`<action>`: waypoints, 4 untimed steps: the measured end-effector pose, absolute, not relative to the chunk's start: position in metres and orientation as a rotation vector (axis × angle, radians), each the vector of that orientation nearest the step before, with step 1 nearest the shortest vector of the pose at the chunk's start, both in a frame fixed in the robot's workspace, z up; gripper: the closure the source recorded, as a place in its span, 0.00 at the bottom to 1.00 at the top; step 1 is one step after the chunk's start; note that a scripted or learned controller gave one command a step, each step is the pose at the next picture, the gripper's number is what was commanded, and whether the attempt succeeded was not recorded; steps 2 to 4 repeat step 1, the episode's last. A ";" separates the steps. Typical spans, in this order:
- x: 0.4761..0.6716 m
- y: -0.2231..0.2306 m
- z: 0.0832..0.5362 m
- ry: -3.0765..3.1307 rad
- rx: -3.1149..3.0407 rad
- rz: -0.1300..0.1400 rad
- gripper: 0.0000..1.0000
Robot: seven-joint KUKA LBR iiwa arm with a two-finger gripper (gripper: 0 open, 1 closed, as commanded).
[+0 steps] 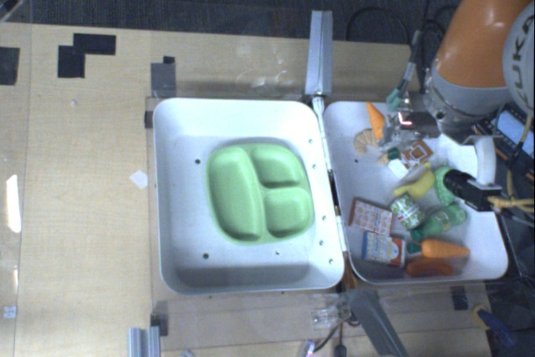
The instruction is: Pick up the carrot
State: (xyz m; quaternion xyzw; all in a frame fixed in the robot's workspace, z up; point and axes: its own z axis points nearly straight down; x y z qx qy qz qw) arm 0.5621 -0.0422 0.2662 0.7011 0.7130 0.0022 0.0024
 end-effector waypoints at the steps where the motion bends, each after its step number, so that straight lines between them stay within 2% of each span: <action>1: 0.538 -0.038 0.332 1.997 2.420 0.007 1.00; 4: 0.538 -0.038 0.332 1.997 2.420 0.007 1.00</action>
